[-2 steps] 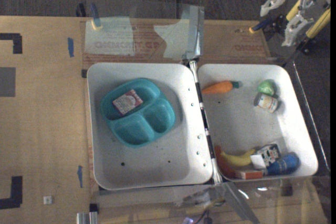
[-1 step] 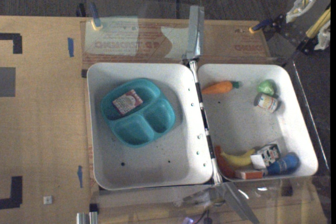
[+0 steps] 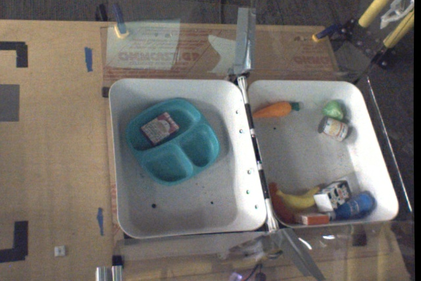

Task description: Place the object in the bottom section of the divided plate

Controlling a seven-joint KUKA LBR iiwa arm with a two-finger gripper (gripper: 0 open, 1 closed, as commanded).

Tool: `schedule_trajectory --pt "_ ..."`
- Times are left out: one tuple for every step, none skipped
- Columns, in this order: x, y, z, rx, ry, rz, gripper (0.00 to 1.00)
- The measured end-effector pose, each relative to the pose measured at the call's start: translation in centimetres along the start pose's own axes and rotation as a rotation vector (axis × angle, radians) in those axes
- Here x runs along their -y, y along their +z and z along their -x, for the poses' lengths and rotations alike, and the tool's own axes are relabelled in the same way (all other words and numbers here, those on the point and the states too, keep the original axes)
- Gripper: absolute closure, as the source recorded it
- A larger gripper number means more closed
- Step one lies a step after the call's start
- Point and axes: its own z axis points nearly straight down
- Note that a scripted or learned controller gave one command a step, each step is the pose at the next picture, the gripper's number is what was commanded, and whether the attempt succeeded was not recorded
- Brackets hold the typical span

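Since your gripper's state cannot be told, steer by the teal divided plate [image 3: 172,140]; the small red packet [image 3: 160,128] lies in its upper-left section; the bottom section sits just below-right of it.

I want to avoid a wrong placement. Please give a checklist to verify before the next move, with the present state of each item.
1. Divided plate lies flat in the left bin: ok.
2. Bottom section free of objects: ok.
3. Small packet lies in the upper-left section, not the bottom one: not ok.
4. Carrot, can, banana remain in the right bin: ok.
5. Gripper state: cannot tell.
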Motion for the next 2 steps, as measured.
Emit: schedule_trajectory --pt "0.36 0.03 0.21 0.001 -0.257 0.001 0.00" --pt "0.52 0.01 0.00 0.000 -0.161 0.001 0.00"
